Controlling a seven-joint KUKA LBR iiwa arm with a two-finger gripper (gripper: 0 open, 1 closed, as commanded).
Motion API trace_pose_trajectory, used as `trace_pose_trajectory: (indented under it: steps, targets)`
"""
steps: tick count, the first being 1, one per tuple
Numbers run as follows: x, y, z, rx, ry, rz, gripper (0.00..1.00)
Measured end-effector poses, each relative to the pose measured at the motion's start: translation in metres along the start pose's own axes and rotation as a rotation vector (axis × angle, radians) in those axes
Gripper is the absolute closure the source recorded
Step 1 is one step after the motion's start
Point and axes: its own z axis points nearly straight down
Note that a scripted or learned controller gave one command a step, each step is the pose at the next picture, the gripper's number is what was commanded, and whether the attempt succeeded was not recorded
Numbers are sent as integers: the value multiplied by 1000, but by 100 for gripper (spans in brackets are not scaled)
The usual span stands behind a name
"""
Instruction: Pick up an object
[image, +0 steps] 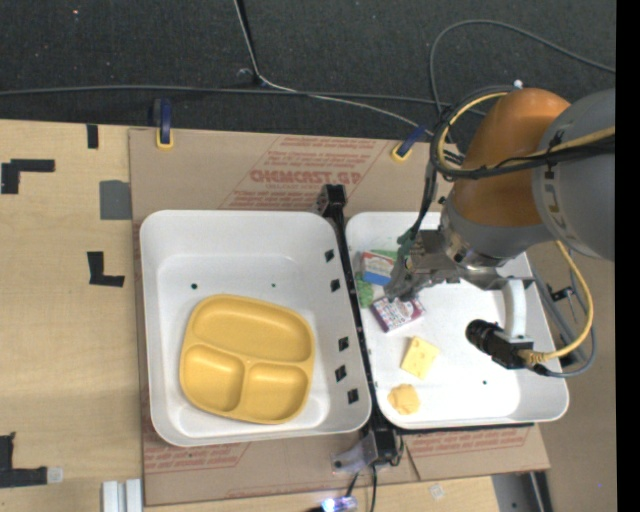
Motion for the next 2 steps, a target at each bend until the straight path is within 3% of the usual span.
trace_pose_trajectory:
  steps: [2]
  targets:
    - [99, -13, 24, 1, -2, 2, 100]
